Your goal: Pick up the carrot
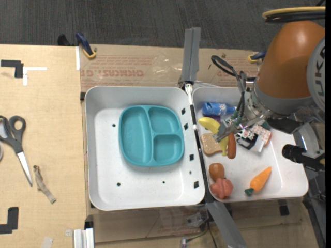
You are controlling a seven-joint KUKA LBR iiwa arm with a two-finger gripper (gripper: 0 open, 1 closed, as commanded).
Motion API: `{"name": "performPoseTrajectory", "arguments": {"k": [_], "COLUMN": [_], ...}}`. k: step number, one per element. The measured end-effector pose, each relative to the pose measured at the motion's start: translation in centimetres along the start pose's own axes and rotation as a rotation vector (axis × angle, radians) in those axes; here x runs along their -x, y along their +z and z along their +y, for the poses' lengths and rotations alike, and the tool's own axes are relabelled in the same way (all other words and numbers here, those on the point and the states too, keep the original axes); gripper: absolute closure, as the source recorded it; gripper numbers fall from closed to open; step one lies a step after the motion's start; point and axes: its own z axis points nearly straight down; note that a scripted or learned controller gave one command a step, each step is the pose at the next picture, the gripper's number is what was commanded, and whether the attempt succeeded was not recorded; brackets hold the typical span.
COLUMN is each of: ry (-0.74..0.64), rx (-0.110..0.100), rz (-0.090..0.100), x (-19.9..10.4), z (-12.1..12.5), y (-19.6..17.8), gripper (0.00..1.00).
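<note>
From the camera above, you see the orange toy carrot with a green top (260, 180) lying in the right white bin (289, 190), near its front edge; the metal two-finger gripper (227, 132) hangs well behind it, over the sausage (231, 145) and banana (209, 123); you cannot tell how it is set; the left bin (103, 190) holds 1 teal divided plate (152, 135).
</note>
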Motion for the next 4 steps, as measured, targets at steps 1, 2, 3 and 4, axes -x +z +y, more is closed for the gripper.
{"name": "performPoseTrajectory", "arguments": {"k": [1,2,3,4], "ry": [0.149,0.150,0.197,0.354], "rx": [-0.002,-0.002,-0.002,-0.001], "rz": [0.000,0.000,0.001,0.003], "x": [4.1,4.0,8.1,14.0], "z": [1.7,1.8,-2.9,-6.9], "y": [2.5,2.5,3.8,15.0], "gripper": [1.00,0.00,0.00,0.00]}}
